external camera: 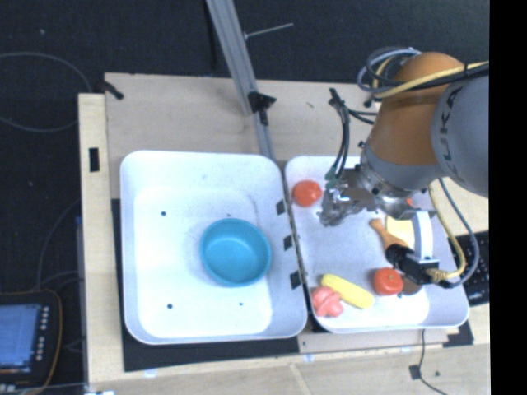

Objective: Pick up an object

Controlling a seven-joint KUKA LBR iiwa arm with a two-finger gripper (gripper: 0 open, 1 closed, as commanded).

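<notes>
Your gripper point(336, 208) hangs low over the upper part of the right bin point(449, 319), and the nearest thing to it is the small orange-red ball point(307, 192), just to its left against the bin's far-left corner. Whether the tool is released or clenched, I cannot tell from this angle. The arm point(412, 122) reaches in from the right, orange band above the wrist, tool pointing down. The yellow banana point(348, 291) lies slantwise near the front wall, farther off.
</notes>
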